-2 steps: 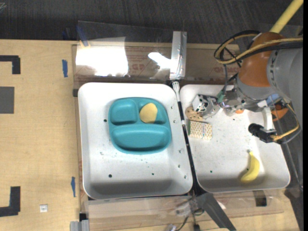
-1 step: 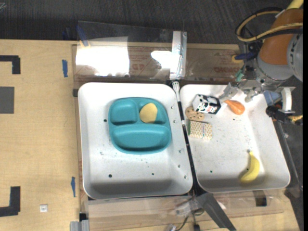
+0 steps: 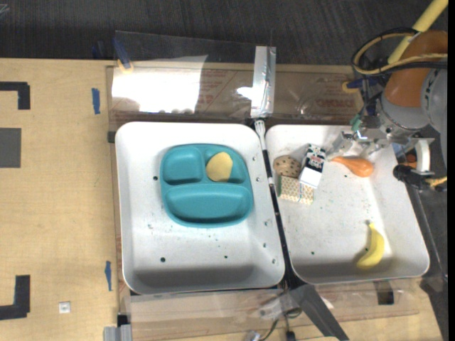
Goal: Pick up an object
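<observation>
My gripper hangs over the far right part of the right bin, at the end of the grey arm with the orange band. Just in front of it an orange carrot lies on the bin floor. To the left of the carrot stand a small black-and-white box, a round tan cookie-like piece and a patterned block. A yellow banana lies near the bin's front right corner.
The left bin holds a teal divided plate with a yellow lemon-like object in its far right compartment. A raised divider separates the bins. Cables loop beside the arm.
</observation>
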Tool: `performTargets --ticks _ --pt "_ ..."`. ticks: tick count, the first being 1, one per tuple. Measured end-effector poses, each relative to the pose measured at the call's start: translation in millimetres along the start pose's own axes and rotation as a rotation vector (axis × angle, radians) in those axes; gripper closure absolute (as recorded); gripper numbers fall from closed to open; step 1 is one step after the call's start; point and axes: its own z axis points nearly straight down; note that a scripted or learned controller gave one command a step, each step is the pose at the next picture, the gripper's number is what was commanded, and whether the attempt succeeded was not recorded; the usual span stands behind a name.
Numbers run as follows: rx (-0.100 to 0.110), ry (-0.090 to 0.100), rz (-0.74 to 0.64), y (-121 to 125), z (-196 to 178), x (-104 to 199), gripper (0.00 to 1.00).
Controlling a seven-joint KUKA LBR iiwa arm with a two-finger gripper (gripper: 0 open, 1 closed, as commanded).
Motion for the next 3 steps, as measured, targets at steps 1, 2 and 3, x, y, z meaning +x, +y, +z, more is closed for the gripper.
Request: performTargets --ticks 1,2,3 --pt "-0.018 -0.018 -0.003 2.6 -11.3 -2.4 1.00" --pt "-0.024 -0.018 0.398 0.2 -114.6 59.2 1.00" --pt "-0.015 -0.023 0.070 -1.8 -134.9 64.5 1.00"
